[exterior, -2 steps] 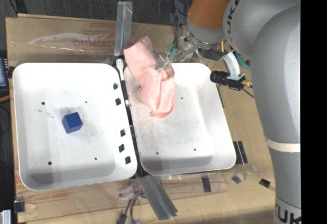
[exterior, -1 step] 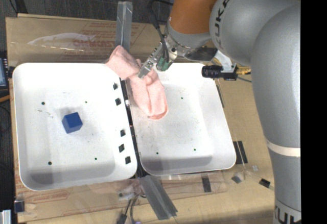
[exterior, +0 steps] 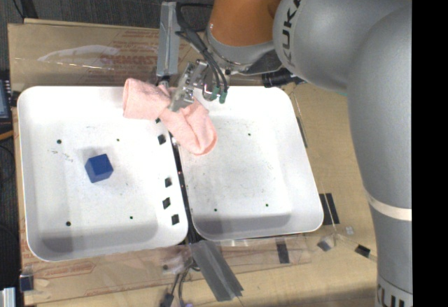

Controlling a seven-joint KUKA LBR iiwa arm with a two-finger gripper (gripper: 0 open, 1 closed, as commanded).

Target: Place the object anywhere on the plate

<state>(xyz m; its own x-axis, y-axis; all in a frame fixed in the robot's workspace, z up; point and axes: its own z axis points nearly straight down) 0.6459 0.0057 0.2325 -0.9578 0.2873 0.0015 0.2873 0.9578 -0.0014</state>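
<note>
Blue and small, a cube (exterior: 99, 167) sat on the floor of the left bin (exterior: 42, 124), well to the left of and below my gripper (exterior: 183, 97). Just left of the gripper, a pink cloth (exterior: 143, 99) lay draped over the seam between the bins, its other end (exterior: 199, 132) sagging into the right bin (exterior: 266, 180) just below the fingers. I saw the cloth bunched up against the gripper, though I couldn't tell whether the fingers were pinching it or standing apart.

a crumpled pink cloth (exterior: 173, 117) is draping across the divide between the two bins, near their far edge, one end drooping into the right bin.
</note>
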